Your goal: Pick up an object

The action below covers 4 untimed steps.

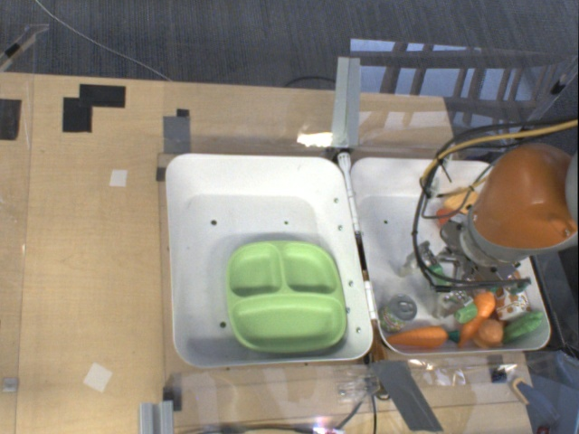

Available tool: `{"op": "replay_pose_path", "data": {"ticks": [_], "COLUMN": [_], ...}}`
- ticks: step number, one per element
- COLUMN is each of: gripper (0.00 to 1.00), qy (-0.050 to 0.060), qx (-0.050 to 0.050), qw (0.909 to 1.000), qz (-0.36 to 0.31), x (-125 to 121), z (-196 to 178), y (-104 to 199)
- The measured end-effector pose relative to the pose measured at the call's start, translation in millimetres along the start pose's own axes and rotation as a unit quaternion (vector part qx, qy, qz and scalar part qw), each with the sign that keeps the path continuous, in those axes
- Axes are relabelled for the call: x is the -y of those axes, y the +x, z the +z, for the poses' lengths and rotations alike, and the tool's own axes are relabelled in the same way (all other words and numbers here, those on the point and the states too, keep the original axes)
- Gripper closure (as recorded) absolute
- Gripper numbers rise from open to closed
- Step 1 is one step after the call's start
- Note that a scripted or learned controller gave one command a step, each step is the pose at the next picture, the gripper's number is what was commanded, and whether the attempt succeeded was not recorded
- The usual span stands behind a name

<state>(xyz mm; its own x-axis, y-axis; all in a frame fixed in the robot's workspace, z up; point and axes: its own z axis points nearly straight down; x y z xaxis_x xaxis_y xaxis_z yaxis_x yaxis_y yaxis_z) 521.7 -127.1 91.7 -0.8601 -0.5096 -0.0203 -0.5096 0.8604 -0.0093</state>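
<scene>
Carrot at right bin front wall, toys heaped beside. Gripper low over heap; grip state unclear, wrist blocks view. Best descend on one isolated toy, avoid wall.

A pale wooden bench carries two shallow white bins side by side. The left bin sits near the bench's middle; the right bin touches its right edge. Black squares mark the bench well left of the left bin, toward the far edge.
</scene>
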Motion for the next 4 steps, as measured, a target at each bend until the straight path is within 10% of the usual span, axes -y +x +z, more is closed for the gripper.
{"op": "replay_pose_path", "data": {"ticks": [1,2,3,4], "gripper": [0.00,0.00,0.00,0.00], "qy": [0.000,-0.002,0.000,0.000], "qx": [-0.003,-0.001,-0.004,-0.004], "qw": [0.9997,0.9983,0.9906,0.9866], "qz": [0.023,0.059,0.137,0.163], "x": [53,41,81,60], "z": [3,1,4,2], "y": [-49,-6,-55,12]}}
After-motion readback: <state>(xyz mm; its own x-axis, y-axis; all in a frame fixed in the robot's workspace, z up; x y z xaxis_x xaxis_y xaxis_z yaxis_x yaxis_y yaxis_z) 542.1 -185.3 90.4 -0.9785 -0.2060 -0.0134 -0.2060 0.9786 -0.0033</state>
